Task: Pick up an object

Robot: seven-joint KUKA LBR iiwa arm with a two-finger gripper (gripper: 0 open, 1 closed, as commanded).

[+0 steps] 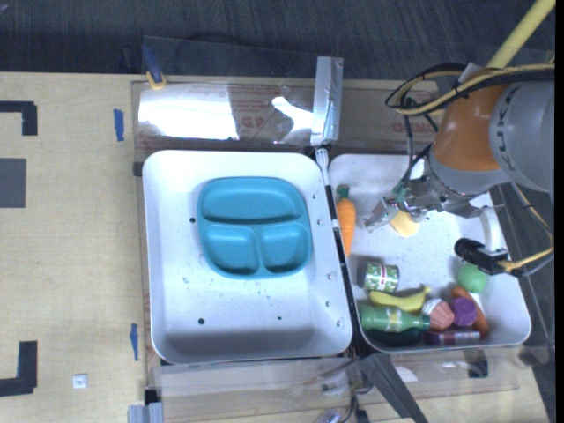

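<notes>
My gripper [394, 211] is low over the upper part of the right bin [511, 324], reaching in from the right below the orange wrist band. A small pale yellow object [406, 226] lies right at the gripper's tip, touching or just under it. I cannot see whether it is held. An orange carrot [345, 224] lies along the bin's left wall, just left of the gripper. Nearer the front are a green can [382, 277], a yellow banana [402, 297] and a green bottle [393, 321].
A green ball [473, 279] and red and pink toys [460, 312] crowd the right bin's front right corner. The left bin [167, 263] holds a teal divided plate [255, 225]. Cables loop around the arm at the upper right.
</notes>
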